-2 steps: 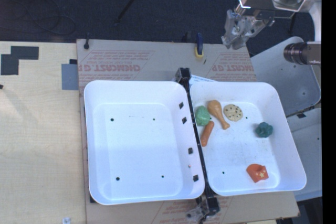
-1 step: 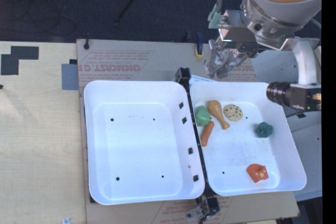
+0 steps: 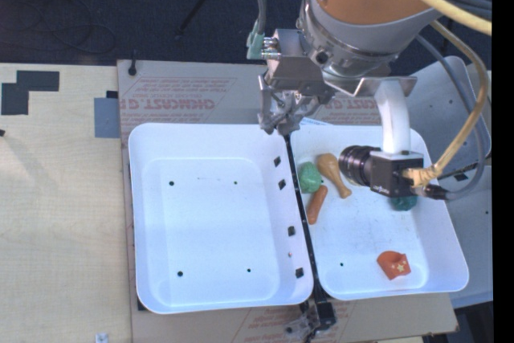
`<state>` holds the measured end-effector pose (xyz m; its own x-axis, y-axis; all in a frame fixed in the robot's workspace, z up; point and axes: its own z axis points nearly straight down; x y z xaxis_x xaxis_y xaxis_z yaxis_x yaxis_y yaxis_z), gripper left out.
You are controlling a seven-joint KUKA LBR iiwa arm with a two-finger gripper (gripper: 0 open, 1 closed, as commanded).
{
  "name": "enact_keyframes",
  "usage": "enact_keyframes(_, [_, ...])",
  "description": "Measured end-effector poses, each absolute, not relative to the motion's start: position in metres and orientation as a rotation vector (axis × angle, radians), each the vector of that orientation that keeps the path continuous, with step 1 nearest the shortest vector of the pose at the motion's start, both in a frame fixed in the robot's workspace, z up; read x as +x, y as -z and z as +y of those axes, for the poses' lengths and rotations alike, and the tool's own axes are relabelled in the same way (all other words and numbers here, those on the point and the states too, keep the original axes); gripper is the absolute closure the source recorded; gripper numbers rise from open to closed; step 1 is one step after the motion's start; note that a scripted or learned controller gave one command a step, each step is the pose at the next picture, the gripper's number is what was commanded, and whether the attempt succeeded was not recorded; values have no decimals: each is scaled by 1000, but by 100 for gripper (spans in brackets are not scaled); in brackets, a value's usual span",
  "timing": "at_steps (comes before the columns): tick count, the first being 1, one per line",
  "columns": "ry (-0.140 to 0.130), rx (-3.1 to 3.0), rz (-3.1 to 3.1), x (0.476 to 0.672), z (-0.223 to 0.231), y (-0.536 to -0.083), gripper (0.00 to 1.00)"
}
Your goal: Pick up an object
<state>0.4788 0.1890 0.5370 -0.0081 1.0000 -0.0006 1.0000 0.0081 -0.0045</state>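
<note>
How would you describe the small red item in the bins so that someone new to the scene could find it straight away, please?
Start at the right bin of the two white ones. Look to its near right corner, well away from the green piece, the tan piece and the orange carrot-like stick clustered by the divider. The red object lies there alone, the only red, chunky thing.

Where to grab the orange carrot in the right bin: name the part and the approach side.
Grip the carrot across its narrow lower end, from straight above. Its upper end lies against the green piece, while the lower end has bare bin floor on the right, though the divider sits close left.
</note>
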Motion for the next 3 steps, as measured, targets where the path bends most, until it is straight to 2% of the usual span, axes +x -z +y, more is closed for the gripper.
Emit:
enact_keyframes(1, [-2, -2215, -2228, 562, 245, -536, 100])
enact_keyframes(2, [-11, -2215, -2223, 486, 243, -537, 100])
enact_keyframes(3, [-9, -2216, -2224, 489, 244, -537, 0])
